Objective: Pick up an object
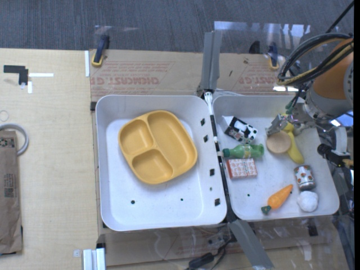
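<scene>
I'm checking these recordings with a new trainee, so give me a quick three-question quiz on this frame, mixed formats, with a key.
1. True or false: the yellow divided plate lies in the right bin.
2. Multiple choice: which thing lies nearest the front edge of the right bin? A) the green bottle B) the toy carrot C) the black-and-white toy cow
3. Fill in: the hand is over the right bin's far side, next to the ______ and the tan round disc.

Key
1. False; it lies in the left bin.
2. B
3. banana
</scene>
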